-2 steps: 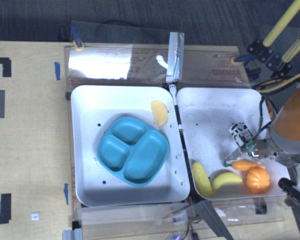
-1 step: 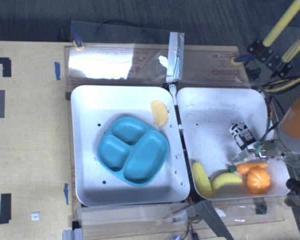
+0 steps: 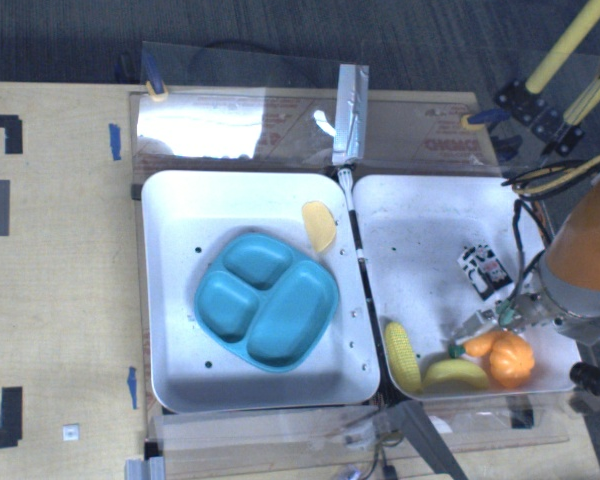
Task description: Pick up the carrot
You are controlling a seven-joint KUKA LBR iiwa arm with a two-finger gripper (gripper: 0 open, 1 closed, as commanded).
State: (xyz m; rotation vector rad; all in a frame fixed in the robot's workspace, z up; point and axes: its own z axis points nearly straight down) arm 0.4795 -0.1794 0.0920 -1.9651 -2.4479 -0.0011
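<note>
**Approach phase: gripper low over the carrot**

The right bin (image 3: 420, 208) holds the target. The left bin (image 3: 170, 268) carries a blue divided plate (image 3: 268, 298) and a yellow chip (image 3: 320, 225). The arm (image 3: 580, 258) enters from the right, its upper part cut off. The carrot (image 3: 505, 356) lies near the front wall, beside a banana (image 3: 456, 373) and corn (image 3: 401, 356). The gripper (image 3: 500, 316) sits just above it. Whether it is open or has hold of anything cannot be told. Next move likely requires a straight descent clear of the banana.

Robot lab, taped bench (image 3: 50, 268), white bins (image 3: 170, 368)
</note>
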